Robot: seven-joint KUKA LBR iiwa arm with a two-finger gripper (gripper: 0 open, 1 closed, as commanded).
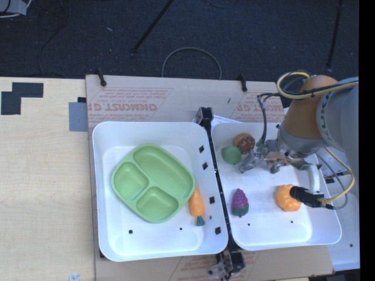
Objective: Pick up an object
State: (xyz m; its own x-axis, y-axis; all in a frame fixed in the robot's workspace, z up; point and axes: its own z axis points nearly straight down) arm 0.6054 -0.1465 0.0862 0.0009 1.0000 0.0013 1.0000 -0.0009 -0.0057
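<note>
My gripper (259, 165) hangs low over the right bin (328, 230), near its back middle. Its two metal fingers (245, 166) stand apart, open, with only white bin floor between them. A green ball-like fruit (231, 154) lies just left of the left finger, and a brown-orange round item (244, 141) sits behind it. A purple bunch of grapes (239, 202) lies nearer the front, and an orange fruit (287, 198) rests to the right of it, below the gripper.
The left bin (111, 227) holds a green divided plate (153, 182) and a small carrot (197, 204) by the divider (212, 180). Black cable and a connector (310, 196) trail from the wrist beside the orange fruit.
</note>
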